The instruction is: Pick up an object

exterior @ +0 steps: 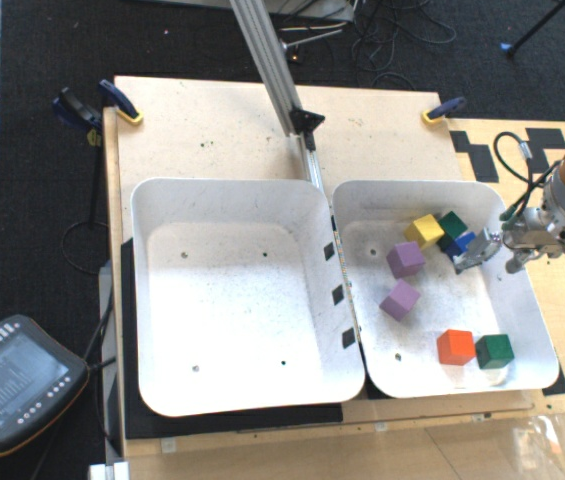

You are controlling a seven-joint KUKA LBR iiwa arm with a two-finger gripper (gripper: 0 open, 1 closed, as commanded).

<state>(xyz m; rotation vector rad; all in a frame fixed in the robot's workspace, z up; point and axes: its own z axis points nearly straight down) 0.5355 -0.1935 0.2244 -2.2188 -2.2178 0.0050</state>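
Note:
The right bin holds several small blocks. A yellow block, a dark green block and a blue block are bunched near its far right side. Two purple blocks lie toward the middle. An orange block and a green block sit by the near rim. My gripper reaches in over the right wall, open, low beside the bunch. Its left finger is next to the blue block, and nothing sits between the fingers.
The left bin adjoins the right one along a shared middle rim. A slanted metal pole rises behind the bins. Clamps sit at the board's far corners, and a teach pendant lies at the lower left.

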